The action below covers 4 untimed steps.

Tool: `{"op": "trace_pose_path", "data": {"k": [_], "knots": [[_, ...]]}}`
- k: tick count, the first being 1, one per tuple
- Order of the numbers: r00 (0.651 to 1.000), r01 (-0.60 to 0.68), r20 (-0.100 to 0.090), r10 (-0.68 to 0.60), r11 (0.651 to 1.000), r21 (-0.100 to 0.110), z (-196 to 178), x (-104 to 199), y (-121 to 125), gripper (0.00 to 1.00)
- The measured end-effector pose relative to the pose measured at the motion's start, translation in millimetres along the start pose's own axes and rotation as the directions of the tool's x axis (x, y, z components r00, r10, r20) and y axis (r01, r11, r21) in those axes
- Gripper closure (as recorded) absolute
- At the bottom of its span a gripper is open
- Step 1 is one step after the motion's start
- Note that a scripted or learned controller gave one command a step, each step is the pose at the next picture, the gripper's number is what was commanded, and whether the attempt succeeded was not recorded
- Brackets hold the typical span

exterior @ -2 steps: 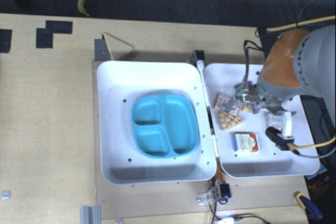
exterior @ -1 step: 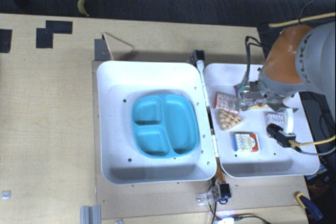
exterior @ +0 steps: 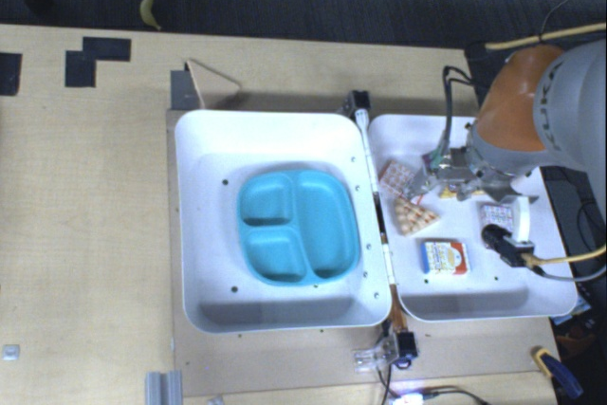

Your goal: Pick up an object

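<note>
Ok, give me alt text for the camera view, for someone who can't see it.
The arm's end effector hangs low in the right bin, beside a pink packet and a tan waffle-like piece, with a small red-and-white box nearer the front. The left bin holds a blue three-compartment tray.

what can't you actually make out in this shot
- Hand, camera view: small and half under the arm's wrist, so whether its fingers are apart or hold anything is unclear.
- Small carton: its print is too small to read.
- Packet by the wrist: partly covered by the arm.
- Right bin: its far right side is hidden by the arm.
</note>
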<state>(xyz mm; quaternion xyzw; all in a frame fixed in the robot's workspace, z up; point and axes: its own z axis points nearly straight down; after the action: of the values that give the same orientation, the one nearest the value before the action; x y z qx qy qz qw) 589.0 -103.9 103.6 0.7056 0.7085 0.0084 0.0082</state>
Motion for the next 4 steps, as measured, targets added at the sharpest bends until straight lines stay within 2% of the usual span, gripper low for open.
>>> {"op": "trace_pose_path", "data": {"k": [1,2,3,4], "knots": [[1.0,-0.003,0.002,0.002,1.0,0.006,11.9,-3.7,-78.3,0.0],[1.0,0.0,0.0,0.0,1.0,0.003,1.2,-2.3,-76.2,1.0],[1.0,0.0,0.0,0.0,1.0,0.003,1.2,-2.3,-76.3,0.0],[1.0,-0.003,0.005,0.003,1.0,0.009,13.6,17.8,-98.8,0.0]]}}
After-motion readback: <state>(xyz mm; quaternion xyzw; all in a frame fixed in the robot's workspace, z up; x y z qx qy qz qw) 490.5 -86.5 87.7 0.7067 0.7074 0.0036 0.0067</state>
